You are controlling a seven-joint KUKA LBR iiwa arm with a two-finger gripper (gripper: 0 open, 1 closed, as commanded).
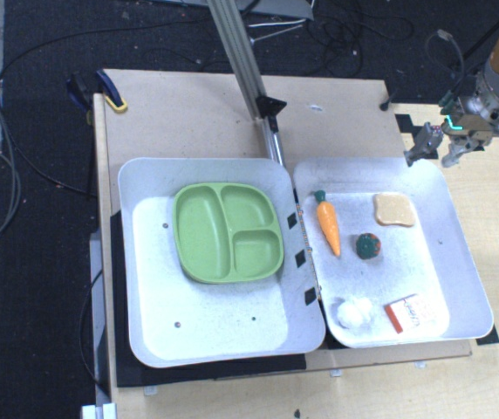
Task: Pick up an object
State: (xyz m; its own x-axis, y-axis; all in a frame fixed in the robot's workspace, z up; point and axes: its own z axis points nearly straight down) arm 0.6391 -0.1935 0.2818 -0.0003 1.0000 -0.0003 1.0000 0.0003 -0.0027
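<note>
**Inspector:** State the position of the gripper (435,147).

**Assistant:** It hangs above the far right corner of the right bin (459,225), off the rim and well apart from everything inside. The two fingers (419,146) look spread, with nothing between them.

**Inspector:** Contents of that bin?

**Assistant:** A carrot (328,224) lies lengthwise near the left wall, green top pointing away. A slice of bread (394,209) sits in the far part, nearest the gripper. A small dark ball (369,245) rests near the middle. At the near end are a white lump (354,312) and, just beside it, a red and white packet (406,312). The left bin (145,321) carries a green divided plate (228,232).

**Inspector:** Which item is the likeliest pick, and how should it handle?

**Assistant:** My judgement: the bread, being closest. It looks like a light toy piece, probably stiff, but flat, so the fingers would need to close across its edges low against the bin floor. The carrot seems the safer hold: light, firm, tapered, best taken across its thick upper half. The ball may roll away if nudged.

**Inspector:** Progress?

**Assistant:** Nothing lifted yet; descent remains.
</note>
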